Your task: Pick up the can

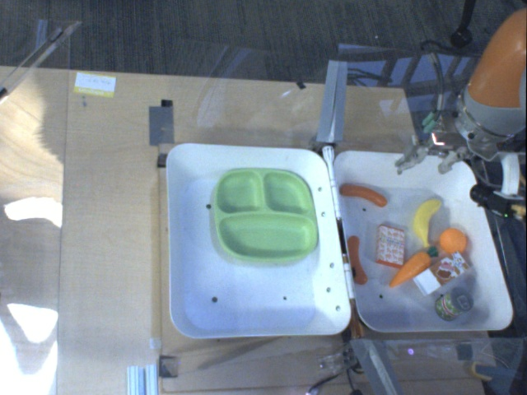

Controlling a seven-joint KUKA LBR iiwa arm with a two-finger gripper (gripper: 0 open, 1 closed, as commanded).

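The can (452,304) lies on its side in the right bin (375,307), in the near right corner, close to the near rim and not far from the right rim. Just above it are a small white and red box (439,274) and an orange (452,241), so the can has things on its far side. Toward the left of the can the bin floor is free up to the near left corner.

A carrot (409,268) lies at a slant near the box, its thin end toward the middle. A banana (425,220) stands between the carrot and the far rim. A red packet (390,246) is left of the carrot. One sausage (363,193) lies near the far left corner, and a second sausage (356,259) runs along the left rim, very close to it.

The tool (427,156) is over the far rim of the right bin, well apart from the can. Its two fingers (409,160) stand wide apart, with nothing between them.

The left bin (189,295) holds a green tray (265,216), with free white floor around it.
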